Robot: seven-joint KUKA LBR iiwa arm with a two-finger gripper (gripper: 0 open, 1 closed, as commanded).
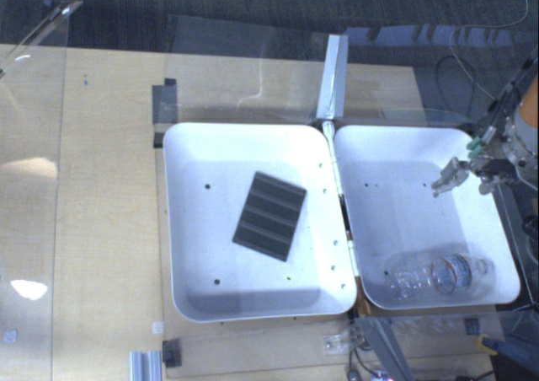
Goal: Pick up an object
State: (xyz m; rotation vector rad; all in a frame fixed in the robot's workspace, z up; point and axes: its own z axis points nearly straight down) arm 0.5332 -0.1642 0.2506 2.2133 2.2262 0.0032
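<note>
Lying in the right bin, a clear bottle; left bin holds a dark ridged block; jaws spread, empty.

A pale wooden bench carries two shallow white plastic bins side by side, touching along their inner edges. The left white bin sits near the centre; the right white bin lies at its three o'clock.

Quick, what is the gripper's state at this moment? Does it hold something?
Gripper: open, holding nothing, over the right bin; the plastic bottle lies apart, near the bin's front edge.
</note>
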